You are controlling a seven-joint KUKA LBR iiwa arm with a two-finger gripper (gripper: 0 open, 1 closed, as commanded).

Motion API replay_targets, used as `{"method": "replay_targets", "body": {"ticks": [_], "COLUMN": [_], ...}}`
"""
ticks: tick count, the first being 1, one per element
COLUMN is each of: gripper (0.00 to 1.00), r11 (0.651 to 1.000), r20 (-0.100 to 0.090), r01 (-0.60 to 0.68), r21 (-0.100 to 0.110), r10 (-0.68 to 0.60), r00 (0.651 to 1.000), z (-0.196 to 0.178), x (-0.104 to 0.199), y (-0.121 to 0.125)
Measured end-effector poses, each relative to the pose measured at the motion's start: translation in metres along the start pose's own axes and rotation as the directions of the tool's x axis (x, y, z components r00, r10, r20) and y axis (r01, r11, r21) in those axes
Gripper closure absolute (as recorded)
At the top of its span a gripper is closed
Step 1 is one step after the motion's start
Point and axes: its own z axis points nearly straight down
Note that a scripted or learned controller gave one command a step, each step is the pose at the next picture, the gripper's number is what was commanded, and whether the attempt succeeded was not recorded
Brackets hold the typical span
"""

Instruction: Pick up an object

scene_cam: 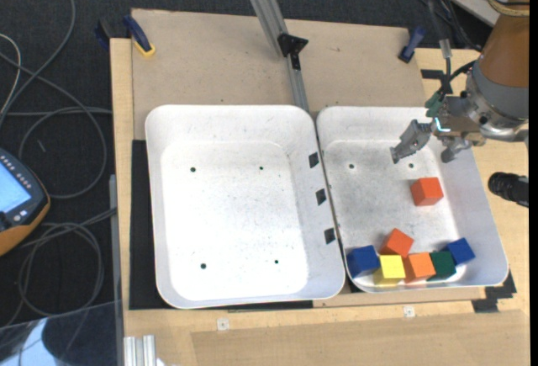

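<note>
Blocks nearest the camera: a cluster along the near rim of the right bin [479, 213] — blue cube [362, 259], yellow cube [392, 267], orange cube [419, 266], green cube [442, 262], a second blue cube [460, 251], plus another orange block [398, 241] perched just behind the yellow one. Left bin [168, 188] sits alongside, touching the right one at the divider.

Lone orange cube [427, 190] lies apart from the cluster, mid-bin, nothing touching it. Looks like the easiest target.

Gripper [429, 143] hangs over the far half of the right bin, fingers spread apart, nothing between them. One fingertip [407, 145] points toward the bin centre; the other sits nearer the arm.

Progress: nothing picked yet. Approach looks partly done at best; descent, closing and lift are all left.

Lone orange cube sits just toward the camera from the fingers, near but not between them. My read: gripper needs a small shift toward the near side before dropping, otherwise it closes on bare bin floor.
</note>
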Motion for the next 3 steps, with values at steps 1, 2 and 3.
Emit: {"method": "replay_targets", "body": {"ticks": [1,2,3], "gripper": [0.00,0.00,0.00], "r11": [1.000,1.000,1.000], "r20": [0.001,0.000,0.000], "r01": [0.000,0.000,-0.001], "r21": [-0.006,0.000,0.001], "r10": [0.000,0.000,0.001], "r00": [1.000,1.000,1.000], "z": [-0.002,0.045,0.094], "x": [0.000,0.005,0.003], "y": [0.001,0.008,0.017]}}
